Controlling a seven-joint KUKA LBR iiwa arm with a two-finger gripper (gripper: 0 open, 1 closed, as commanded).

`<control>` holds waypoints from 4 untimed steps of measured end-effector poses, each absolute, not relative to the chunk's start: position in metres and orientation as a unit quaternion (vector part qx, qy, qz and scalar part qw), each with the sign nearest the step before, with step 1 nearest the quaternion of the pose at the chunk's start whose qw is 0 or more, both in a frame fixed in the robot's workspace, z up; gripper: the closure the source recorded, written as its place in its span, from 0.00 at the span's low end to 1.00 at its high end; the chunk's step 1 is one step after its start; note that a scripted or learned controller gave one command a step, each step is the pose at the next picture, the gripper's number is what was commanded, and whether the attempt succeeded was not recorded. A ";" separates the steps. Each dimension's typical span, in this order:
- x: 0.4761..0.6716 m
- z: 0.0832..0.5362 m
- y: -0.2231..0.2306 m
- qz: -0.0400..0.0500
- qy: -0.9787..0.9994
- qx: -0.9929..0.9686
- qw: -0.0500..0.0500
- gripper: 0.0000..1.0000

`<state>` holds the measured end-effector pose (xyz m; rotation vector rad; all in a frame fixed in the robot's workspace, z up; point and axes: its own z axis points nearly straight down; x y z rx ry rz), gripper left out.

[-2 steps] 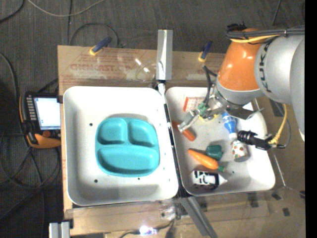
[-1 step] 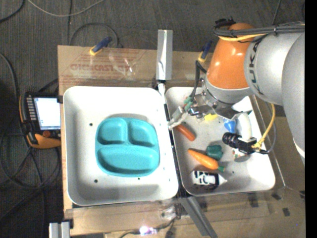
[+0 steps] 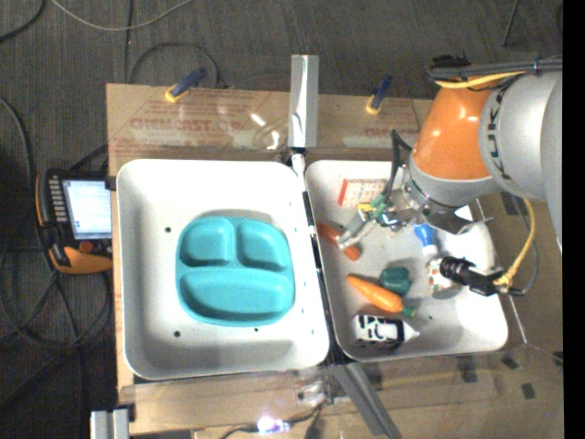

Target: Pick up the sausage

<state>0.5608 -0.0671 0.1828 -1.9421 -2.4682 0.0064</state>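
The sausage (image 3: 353, 237) is a short brownish-pink piece lying at a slant in the upper left part of the right bin (image 3: 475, 337). My gripper (image 3: 377, 211) hangs just above and to the right of the sausage's upper end, very close to it. Whether the two touch is hidden by the gripper's body. The grey arm with its orange band (image 3: 457, 135) comes in from the right and covers the bin's upper right part.
Also in the right bin: a small orange-red piece (image 3: 326, 231) by the left wall, a red and white box (image 3: 359, 190), a carrot (image 3: 375, 291), a green item (image 3: 396, 277), a black and white box (image 3: 378, 329), a blue bottle (image 3: 426, 237). A teal divided plate (image 3: 236, 269) sits in the left bin (image 3: 146, 208).
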 end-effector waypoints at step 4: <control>0.509 0.133 -0.104 0.002 -0.785 -0.619 0.001 1.00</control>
